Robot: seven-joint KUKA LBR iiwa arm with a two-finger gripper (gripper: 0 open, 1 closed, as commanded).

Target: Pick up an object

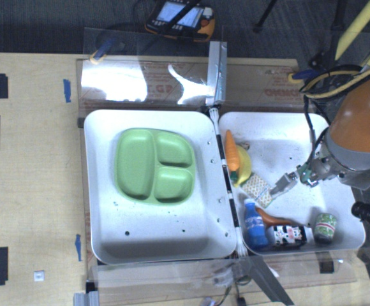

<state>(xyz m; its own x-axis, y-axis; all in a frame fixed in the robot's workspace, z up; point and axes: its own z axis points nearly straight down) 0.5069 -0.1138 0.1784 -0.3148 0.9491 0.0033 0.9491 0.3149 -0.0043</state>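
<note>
The table (25,171) carries two shallow white bins side by side. The left bin (102,222) holds a green divided tray (153,164), well apart from any work in hand. The right bin (281,139) holds the pickable clutter, crowded along its left wall and near edge: an orange carrot-shaped item (231,153) resting against a yellow item (242,167), a patterned packet (255,185) just beside them, a blue bottle (255,228), a black-and-white bottle (289,235) with an orange piece (273,218) lying across it, and a small green can (325,227) at the near right. The arm (357,126) reaches in from the right; the gripper (279,187) sits low over the bin, its tip at the edge of the patterned packet. Whether the fingers are open or closed cannot be told at this resolution, and nothing is seen held between them. Judgement: the packet lies flat and appears thin, so a closing grasp may slide over it, or push it against the yellow item, and come up with nothing. The crowding also risks catching a neighbouring item.
</note>
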